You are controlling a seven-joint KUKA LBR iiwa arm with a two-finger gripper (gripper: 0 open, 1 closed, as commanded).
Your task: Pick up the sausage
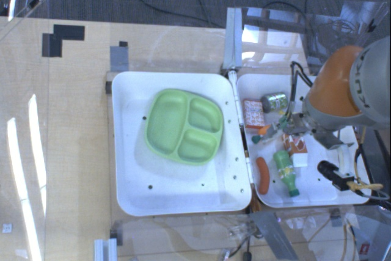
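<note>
Camera view from above: the wooden counter (73, 131) carries everything, with two shallow white bins set edge to edge, so that a thing lifted from one has only a short way to go to the other. The left bin (128, 180) holds a single item. The right bin (317, 192) is where the clutter lies, and the work with it.

The arm (333, 85) reaches in from the right. Its orange band hangs over the right bin's far half and its grey wrist slopes down toward the middle of the pile. From where I stand the end of it is lost among the small things beneath, so I cannot tell how the jaws are set or whether they have hold of anything.

The green divided plate (183, 125) lies flat near the middle of the left bin, tilted a little askew, well apart from everything else.

In the right bin, a green bottle (285, 171) lies on its side, pointing toward the near edge. Just beside it, on the side toward the left bin, lies the sausage (263, 174). It is reddish and runs lengthwise close along the bin's left wall, near the front corner. It looks untouched, and the arm's tip is further back in the bin.

That spot will be awkward, I'd guess. With wall on one side and bottle on the other, there is little room to straddle it.

Further back are a red-and-white packet (253, 112) and a small can (274, 101) on its side.
</note>
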